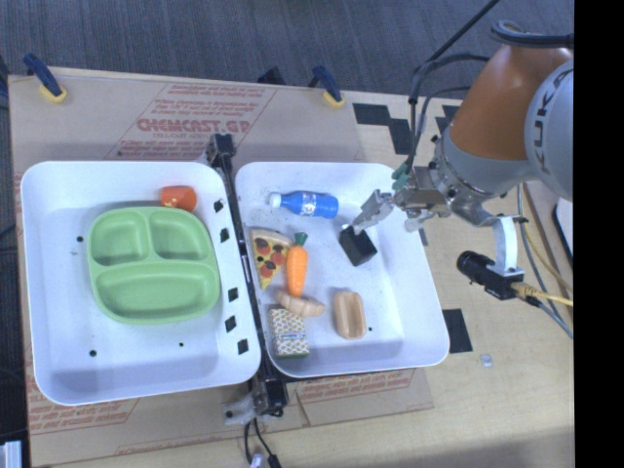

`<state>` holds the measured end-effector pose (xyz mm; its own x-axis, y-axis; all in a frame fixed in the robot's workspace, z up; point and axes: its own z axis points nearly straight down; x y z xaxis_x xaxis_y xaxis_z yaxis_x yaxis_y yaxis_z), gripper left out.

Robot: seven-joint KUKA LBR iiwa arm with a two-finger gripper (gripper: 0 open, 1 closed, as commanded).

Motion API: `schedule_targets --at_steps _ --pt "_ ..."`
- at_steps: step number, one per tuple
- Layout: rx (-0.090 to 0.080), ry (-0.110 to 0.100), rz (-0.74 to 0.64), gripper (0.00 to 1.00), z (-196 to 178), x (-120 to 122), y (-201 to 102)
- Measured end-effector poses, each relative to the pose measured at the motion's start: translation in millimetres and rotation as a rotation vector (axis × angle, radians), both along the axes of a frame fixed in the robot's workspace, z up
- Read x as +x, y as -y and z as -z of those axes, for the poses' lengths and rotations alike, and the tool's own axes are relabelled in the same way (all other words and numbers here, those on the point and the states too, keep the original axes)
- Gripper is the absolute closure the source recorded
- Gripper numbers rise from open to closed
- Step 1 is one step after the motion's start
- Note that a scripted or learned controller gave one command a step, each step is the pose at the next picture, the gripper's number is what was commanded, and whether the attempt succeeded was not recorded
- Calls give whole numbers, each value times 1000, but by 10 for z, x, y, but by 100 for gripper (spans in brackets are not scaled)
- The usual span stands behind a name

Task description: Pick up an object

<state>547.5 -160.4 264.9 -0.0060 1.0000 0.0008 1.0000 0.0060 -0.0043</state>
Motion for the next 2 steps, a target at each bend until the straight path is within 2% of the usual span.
schedule_targets --at_steps 1,2 --pt "-1 2 194 0 1627 403 -249" --pt "0 -3 129 0 1742 -118 -680"
